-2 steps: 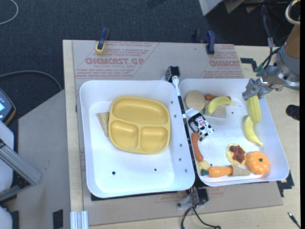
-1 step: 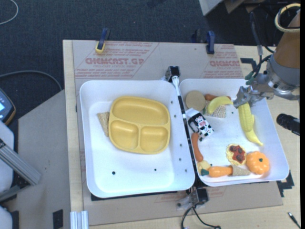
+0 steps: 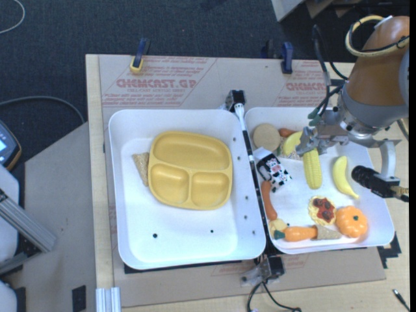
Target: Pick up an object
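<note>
The right bin (image 3: 385, 221) holds several toy foods. A yellow corn cob (image 3: 313, 169) lies near its middle, pointing toward the front. My gripper (image 3: 312, 142) hangs directly over the cob's far end, very close to it or touching it. Whether it holds the cob is not visible. To the right of the cob lies a banana (image 3: 342, 176). A black-and-white cow figure (image 3: 275, 171) stands on its left. A pale yellow piece (image 3: 292, 142) sits just left of the gripper.
An orange pumpkin (image 3: 351, 221), a pizza slice (image 3: 323, 209), a carrot (image 3: 300, 233) and a red sausage (image 3: 268, 200) crowd the right bin's front. A tan bun (image 3: 265, 136) lies at its back left. The left bin (image 3: 123, 194) holds a yellow divided plate (image 3: 191, 170).
</note>
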### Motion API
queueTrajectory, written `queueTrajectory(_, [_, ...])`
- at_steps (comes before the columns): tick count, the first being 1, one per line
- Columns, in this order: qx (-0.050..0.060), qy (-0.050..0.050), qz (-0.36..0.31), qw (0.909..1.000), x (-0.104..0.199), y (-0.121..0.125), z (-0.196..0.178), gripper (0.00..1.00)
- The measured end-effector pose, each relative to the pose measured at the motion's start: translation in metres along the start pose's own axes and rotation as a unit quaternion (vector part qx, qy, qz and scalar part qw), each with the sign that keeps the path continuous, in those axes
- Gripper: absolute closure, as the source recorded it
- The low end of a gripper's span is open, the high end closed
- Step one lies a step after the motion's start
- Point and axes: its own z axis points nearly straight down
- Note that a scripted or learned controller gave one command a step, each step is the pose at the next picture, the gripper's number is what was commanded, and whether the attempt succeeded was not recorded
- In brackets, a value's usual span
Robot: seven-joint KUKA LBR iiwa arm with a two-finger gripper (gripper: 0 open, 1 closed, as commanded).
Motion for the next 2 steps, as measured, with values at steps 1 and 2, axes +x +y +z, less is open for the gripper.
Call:
queueTrajectory(1, [0.000,0.000,0.001,1.0000,0.032,-0.021,-0.016,1.00])
queueTrajectory(2, [0.000,-0.001,0.002,1.0000,0.028,-0.023,0.006,1.00])
